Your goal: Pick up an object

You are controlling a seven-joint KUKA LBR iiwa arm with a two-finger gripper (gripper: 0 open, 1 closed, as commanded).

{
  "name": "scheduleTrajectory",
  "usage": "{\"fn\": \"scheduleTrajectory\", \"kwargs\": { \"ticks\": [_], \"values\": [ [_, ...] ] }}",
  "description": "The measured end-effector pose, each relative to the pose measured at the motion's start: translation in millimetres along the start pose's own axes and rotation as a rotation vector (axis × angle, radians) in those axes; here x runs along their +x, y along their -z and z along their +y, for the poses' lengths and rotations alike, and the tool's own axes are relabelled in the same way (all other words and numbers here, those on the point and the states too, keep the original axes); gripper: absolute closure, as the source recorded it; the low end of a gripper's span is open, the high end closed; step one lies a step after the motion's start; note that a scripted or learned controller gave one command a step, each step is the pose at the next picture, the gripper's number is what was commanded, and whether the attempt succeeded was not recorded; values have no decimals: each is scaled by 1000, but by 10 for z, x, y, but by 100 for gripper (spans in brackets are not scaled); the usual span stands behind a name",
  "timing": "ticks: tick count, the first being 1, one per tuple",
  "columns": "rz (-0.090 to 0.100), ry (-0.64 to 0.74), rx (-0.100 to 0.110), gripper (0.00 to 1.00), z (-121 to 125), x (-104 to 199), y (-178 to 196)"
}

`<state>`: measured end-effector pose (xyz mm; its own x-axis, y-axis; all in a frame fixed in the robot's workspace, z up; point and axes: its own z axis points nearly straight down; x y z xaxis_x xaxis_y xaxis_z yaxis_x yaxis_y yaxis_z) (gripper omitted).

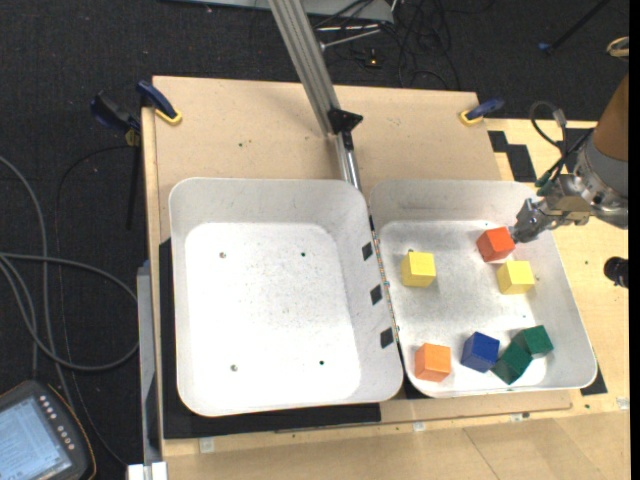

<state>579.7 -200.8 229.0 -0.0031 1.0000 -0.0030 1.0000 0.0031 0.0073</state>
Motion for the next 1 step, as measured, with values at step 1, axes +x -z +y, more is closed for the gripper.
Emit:
{"fn": "scheduleTrajectory", "kwargs": {
  "ticks": [1],
  "values": [
    [4,5,8,100,-56,538,-93]
  ]
}}
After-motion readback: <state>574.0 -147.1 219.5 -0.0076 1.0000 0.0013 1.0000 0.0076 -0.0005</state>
